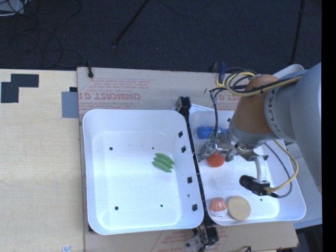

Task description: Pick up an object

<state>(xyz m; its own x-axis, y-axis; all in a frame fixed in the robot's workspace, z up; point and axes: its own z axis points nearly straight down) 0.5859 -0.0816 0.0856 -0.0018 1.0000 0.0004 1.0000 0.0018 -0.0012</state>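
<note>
On the worktop (pixel 42 156) two white bins are sitting side by side. One bin, the left bin (pixel 97 140), is holding one thing: a small green bunch of pods (pixel 164 162), lying near its right wall. No other thing is lying in that bin.

Over on the other side, the right bin (pixel 286 206) is holding four small things. One blue thing (pixel 205 132) is lying near the back, close to the wall between the bins. One round red-orange thing (pixel 215 160) is lying just in front of it. Two more things are sitting at the front edge, touching each other: one pink and white ball (pixel 218 206) and one flat tan disc (pixel 239 208).

One grey arm (pixel 283 114) with an orange band is reaching in from the right and hanging over the right bin. Its claw (pixel 213 149) is pointing down right above the red-orange thing, between it and the blue thing. The claw's tips are too small and blurry to see, so it is not clear if they are apart, together, or closing on the red-orange thing.

One black part with a yellow wire (pixel 255 185) is hanging below the arm, near the tan disc.
</note>
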